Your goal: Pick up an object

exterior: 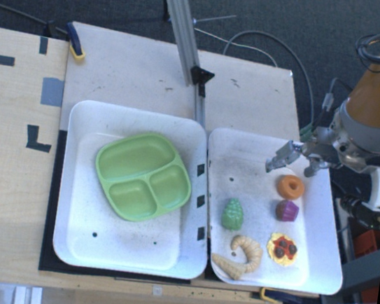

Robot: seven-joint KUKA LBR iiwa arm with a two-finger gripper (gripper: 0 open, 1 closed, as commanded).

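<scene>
The end effector (295, 160) hovers over the right bin (320, 273), seemingly spread wide and holding nothing. A doughnut (290, 187) lies just below it.

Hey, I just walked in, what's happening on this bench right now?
A robot arm is reaching in over the right bin, with its open gripper above the far end and nothing between its fingers. Just below it sits an orange donut, then a purple toy, a green toy, a small pizza and a croissant. The left bin holds a green divided plate.
</scene>
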